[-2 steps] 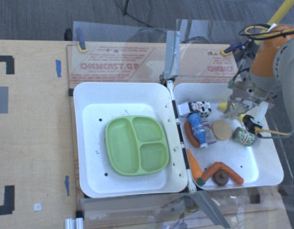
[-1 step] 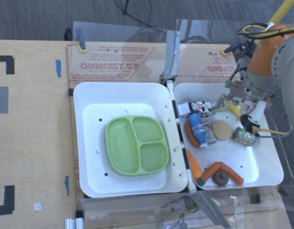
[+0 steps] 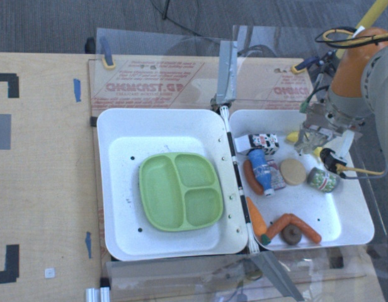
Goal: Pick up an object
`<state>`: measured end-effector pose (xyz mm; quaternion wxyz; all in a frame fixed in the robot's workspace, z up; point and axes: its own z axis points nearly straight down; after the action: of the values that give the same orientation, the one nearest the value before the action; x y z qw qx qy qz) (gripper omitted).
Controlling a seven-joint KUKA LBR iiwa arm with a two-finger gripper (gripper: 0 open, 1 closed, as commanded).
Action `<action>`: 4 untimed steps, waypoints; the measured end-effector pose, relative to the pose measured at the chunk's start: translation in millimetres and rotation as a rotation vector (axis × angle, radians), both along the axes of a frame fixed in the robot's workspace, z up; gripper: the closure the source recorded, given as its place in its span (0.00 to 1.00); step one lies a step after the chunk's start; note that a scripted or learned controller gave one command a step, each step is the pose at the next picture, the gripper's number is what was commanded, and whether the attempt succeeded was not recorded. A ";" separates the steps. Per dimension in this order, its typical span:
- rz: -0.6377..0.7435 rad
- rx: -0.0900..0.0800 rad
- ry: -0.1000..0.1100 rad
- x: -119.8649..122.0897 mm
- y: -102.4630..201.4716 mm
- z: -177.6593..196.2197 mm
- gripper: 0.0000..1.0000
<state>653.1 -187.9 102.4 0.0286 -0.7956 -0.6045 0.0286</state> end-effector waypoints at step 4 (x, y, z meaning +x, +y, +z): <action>0.051 0.001 -0.080 16.8 -11.2 -15.3 0.00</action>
<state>669.9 -199.1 87.1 0.0041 -0.7805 -0.6251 -0.0029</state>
